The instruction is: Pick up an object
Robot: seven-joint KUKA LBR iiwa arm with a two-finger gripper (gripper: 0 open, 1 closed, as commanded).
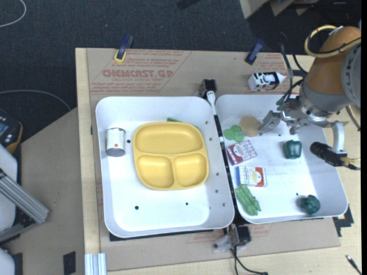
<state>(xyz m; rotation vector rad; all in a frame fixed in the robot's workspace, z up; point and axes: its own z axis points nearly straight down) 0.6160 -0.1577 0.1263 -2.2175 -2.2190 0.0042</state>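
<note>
The hand (279, 121), its spread metal fingers holding nothing, hovers at twelve o'clock in the right white plastic bin (330, 182), approaching; next it must descend onto the round tan disc (249, 125) at its nine o'clock.

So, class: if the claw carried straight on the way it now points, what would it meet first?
Probably the tan round piece in the right bin; the claw points left and down toward it, though depth is unclear.

The yellow plate (170, 153) is covering most of a green item (174, 120); the arm (338, 67) is running off the right edge.
</note>
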